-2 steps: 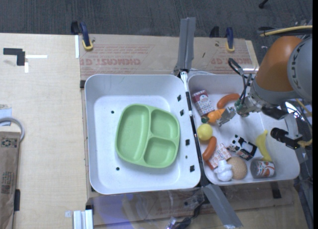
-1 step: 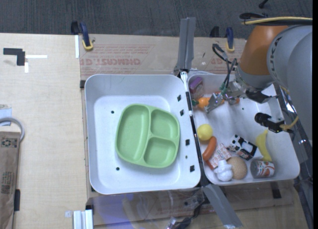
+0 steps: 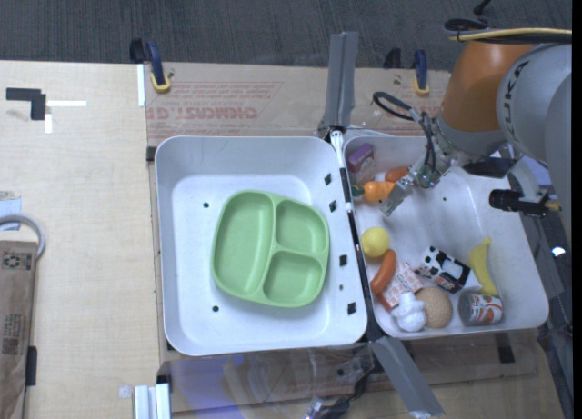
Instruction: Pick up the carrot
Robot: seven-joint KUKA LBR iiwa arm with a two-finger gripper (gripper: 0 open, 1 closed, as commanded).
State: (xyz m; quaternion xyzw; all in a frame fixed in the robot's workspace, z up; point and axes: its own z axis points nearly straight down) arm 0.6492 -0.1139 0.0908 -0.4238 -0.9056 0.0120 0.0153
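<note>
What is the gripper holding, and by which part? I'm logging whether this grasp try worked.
Cannot be told: the gripper is low beside the carrot in the right bin.

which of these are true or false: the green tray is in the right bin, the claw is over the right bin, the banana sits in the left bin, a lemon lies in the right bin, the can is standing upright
1. The green divided tray is in the right bin. False: it lies in the left bin.
2. The claw is over the right bin. True, near its upper left corner, beside an orange carrot-like item.
3. The banana sits in the left bin. False: it is in the right bin, near its right wall.
4. A lemon lies in the right bin. True.
5. The can is standing upright. False: it lies on its side.
</note>
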